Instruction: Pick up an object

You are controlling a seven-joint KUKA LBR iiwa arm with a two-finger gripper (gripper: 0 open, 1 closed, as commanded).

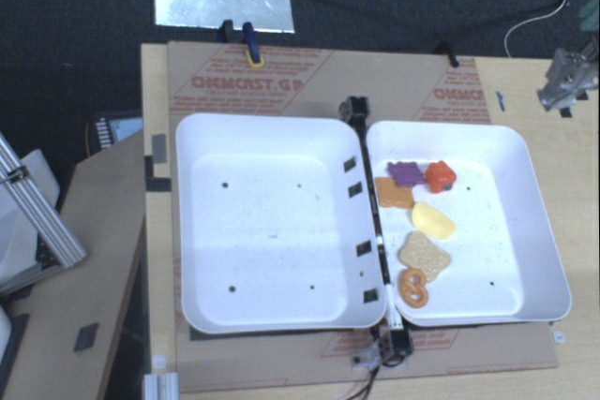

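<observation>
The grey metal gripper hangs at the far right edge, beyond the right white bin; whether its jaws are parted, I cannot tell. 5 small toys lie well apart from it, near that bin's left wall: a purple piece, red piece, orange slab, yellow lump and tan cracker.

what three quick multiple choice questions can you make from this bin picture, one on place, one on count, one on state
1. Which bin holds the toy pieces?
A. left bin
B. right bin
C. both

2. How many pieces lie there?
A. three
B. five
C. eight

3. Where is the gripper?
A. above the bench's far right corner, away from the pieces
B. down among the pieces
C. inside the left bin

Key: 1 B, all lie in the right bin. 2 B: purple piece, red piece, orange piece, yellow piece, tan piece. 3 A, the gripper hangs at the right edge.
</observation>
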